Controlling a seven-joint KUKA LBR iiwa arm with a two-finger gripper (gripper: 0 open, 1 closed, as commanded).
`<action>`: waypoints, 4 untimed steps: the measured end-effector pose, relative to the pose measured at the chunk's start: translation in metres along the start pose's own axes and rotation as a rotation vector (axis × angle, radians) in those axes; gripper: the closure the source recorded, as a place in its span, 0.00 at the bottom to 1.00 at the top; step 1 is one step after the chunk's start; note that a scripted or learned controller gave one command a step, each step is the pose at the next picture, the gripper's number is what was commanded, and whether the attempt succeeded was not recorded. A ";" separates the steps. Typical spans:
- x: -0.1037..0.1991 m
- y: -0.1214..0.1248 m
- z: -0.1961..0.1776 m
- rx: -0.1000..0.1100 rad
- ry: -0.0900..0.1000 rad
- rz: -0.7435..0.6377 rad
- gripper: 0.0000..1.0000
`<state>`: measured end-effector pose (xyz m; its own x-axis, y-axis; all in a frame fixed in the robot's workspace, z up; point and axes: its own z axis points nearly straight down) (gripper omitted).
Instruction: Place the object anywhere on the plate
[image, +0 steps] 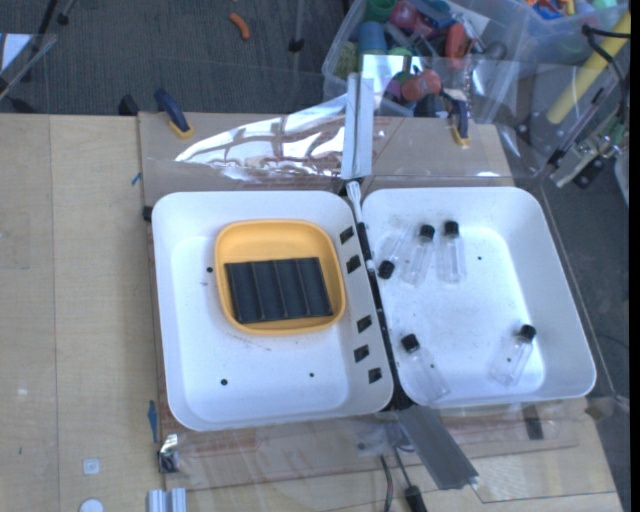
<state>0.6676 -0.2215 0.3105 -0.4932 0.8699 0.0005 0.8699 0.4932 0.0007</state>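
Observation:
A yellow, rounded-square plate (232, 252) lies in the left white bin (190, 380), toward its back half. A dark grey ridged rectangular block (278, 290) rests flat on the plate, filling most of its middle and front. Several small clear vials with black caps lie scattered in the right white bin (560, 300): two (415, 252) (452, 252) near the back, one (424, 368) at the front left and one (510, 356) at the front right.
Black clips (362, 324) line the ridge where the two bins meet. A crinkled clear sheet (270, 150) lies behind the left bin. A clear box of colourful toys (430, 45) stands at the back right. Bare wooden bench (70, 300) extends to the left.

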 end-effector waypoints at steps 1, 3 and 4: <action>0.000 0.001 -0.012 -0.004 -0.005 -0.180 1.00; 0.031 -0.059 -0.127 -0.005 -0.010 -0.622 1.00; 0.018 -0.032 -0.126 -0.004 -0.010 -0.951 1.00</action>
<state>0.6309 -0.2219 0.4369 -0.9945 0.1038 -0.0111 0.1038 0.9946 0.0000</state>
